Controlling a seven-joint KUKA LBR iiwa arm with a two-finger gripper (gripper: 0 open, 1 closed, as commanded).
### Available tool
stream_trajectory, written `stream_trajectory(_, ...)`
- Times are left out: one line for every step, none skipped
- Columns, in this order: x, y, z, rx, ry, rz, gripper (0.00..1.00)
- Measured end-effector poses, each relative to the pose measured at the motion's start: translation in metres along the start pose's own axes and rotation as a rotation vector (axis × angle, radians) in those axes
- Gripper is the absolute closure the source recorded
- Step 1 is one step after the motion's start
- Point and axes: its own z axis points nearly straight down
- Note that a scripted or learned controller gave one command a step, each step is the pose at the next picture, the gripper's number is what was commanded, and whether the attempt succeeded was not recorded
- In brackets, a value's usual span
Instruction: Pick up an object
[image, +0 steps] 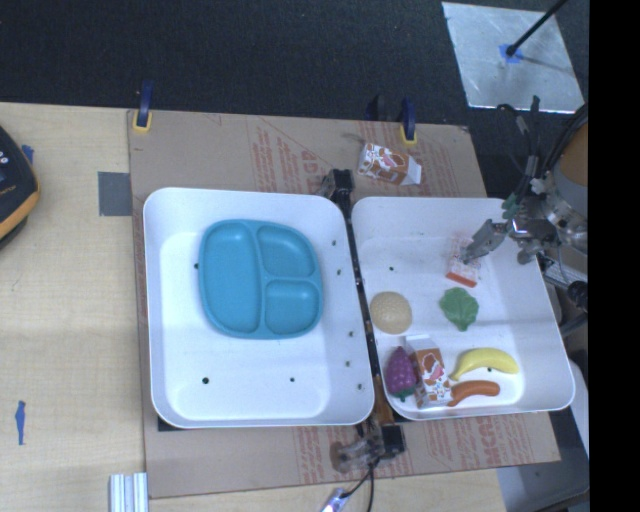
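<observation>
My gripper (500, 250) hangs over the upper right part of the right bin (400, 225), its two fingers spread open with nothing between them. A small red and white packet (462, 272) lies on the bin floor just below and left of the left fingertip (478, 249). Further down lie a green broccoli piece (460, 307), a tan round bun (390, 312), purple grapes (401, 371), a small printed carton (431, 376), a yellow banana (487, 362) and a red sausage (472, 391).
The left bin (170, 380) holds a blue divided plate (260, 278). A printed snack packet (389, 165) lies on the cardboard behind the bins. A yellow and black device (12, 190) sits at the far left edge of the bench.
</observation>
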Motion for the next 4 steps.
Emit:
stream_trajectory(-0.010, -0.004, 0.118, 0.003, 0.000, 0.000, 0.00)
stream_trajectory(-0.011, -0.003, 0.107, 0.001, -0.002, -0.003, 1.00)
stream_trajectory(-0.011, -0.003, 0.107, 0.002, -0.002, -0.003, 0.00)
stream_trajectory(-0.004, 0.042, 0.116, -0.002, 0.000, 0.001, 0.00)
